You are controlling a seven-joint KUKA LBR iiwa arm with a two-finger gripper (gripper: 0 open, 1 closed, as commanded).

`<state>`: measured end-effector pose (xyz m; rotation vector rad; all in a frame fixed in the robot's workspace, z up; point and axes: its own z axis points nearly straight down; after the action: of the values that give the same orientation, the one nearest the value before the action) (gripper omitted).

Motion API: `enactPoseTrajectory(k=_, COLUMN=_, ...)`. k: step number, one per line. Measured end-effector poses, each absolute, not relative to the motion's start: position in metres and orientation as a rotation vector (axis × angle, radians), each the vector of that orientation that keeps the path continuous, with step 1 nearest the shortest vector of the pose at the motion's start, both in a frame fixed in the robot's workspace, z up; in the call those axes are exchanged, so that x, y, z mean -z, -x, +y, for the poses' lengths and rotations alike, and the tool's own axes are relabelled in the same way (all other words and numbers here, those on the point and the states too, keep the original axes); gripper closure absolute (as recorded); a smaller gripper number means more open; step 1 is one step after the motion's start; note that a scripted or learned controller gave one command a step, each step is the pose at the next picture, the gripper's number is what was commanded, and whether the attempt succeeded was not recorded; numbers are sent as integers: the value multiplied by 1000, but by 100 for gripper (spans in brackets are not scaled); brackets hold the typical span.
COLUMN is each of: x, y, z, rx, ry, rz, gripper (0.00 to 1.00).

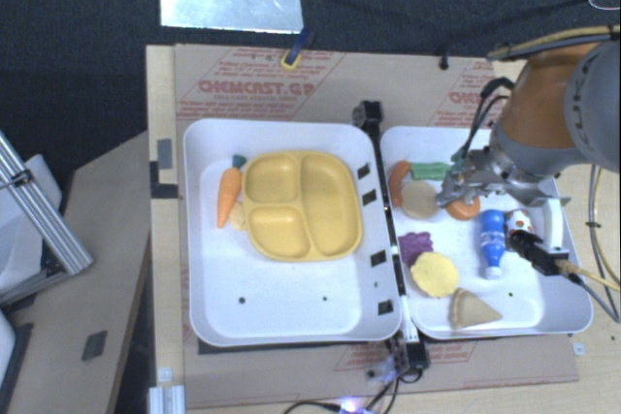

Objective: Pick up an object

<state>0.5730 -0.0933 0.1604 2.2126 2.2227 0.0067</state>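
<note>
I see the yellow tray (296, 206) in the left bin (209, 305), carrot (227, 194) beside it, right bin (568, 310) holding blue bottle (492, 242), tan round piece (420, 200), hand (456, 189) above these, grip hidden from me

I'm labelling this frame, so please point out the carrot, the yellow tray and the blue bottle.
carrot (227, 195): camera view, middle of the orange body.
yellow tray (299, 205): camera view, ridge between its compartments.
blue bottle (492, 238): camera view, middle of the blue body.
</note>
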Motion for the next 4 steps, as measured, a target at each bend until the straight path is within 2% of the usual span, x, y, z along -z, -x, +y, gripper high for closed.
enactPoseTrajectory(k=1, x=-220, y=-566, z=-96, rx=-6, ry=-2213, rz=2223, gripper=100)
enactPoseTrajectory(k=2, x=-225, y=-567, z=-96, rx=-3, ry=-2215, rz=2225, gripper=100)
enactPoseTrajectory(k=4, x=-214, y=-602, z=-14, rx=-5, ry=-2210, rz=2230, gripper=100)
